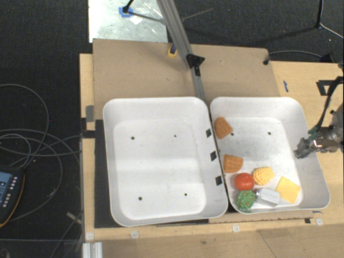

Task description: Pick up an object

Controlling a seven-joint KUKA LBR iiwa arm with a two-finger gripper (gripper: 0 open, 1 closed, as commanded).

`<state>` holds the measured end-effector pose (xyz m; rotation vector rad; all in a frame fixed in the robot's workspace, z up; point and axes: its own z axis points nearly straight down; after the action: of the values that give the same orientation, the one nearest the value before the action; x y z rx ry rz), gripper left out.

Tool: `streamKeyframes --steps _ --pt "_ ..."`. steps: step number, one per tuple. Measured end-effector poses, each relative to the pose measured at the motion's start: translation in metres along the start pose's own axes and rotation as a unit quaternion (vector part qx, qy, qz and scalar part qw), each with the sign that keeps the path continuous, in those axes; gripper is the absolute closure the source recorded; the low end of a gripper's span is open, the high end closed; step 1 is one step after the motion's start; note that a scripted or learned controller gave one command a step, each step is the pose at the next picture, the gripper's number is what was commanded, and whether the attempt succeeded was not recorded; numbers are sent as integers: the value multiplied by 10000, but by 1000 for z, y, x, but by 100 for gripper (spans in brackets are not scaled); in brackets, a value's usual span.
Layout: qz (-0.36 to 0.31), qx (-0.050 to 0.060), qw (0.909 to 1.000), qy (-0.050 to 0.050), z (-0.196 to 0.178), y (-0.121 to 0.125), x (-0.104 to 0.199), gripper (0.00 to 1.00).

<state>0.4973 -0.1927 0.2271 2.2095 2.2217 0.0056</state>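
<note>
Gripper [304,148] at the right rim of the right bin [252,109], small and dark, hanging over the sloped wall. Open or closed: cannot tell, too blurred and partly cut off by the frame. Nothing visibly held. Arm [334,134] barely in from the right, just a grey stub behind the tool.

Nearest to the gripper, well apart from it, a yellow wedge [288,190] near the bin's front right corner. Just left of that, a pale grey block [269,196], touching or almost touching a green knobbly piece [246,200] at the front wall. Above those, a yellow ribbed piece [263,175], perhaps toy corn, beside a red round one [244,181]. Further up along the left wall, an orange chunk [233,163]. Higher again, apart from the cluster, an orange-brown chunk [223,127] near the dividing edge.

Left bin [156,109] side by side with the right one, rims meeting, dark clips [213,155] along the seam. Both on a brown bench [140,69]. Grey pole [174,20] slanting down from the top to the gap between the bins. Cables [32,138] and a handheld controller [8,190] on the dark floor at far left.
</note>
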Motion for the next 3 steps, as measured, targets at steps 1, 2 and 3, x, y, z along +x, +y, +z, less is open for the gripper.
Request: streamKeyframes --steps 1,2,3 --pt "2 21 10000 8 -14 1 0 100" --pt "-30 28 10000 27 -19 3 57 100" --pt "-25 31 10000 26 -13 6 103 100"
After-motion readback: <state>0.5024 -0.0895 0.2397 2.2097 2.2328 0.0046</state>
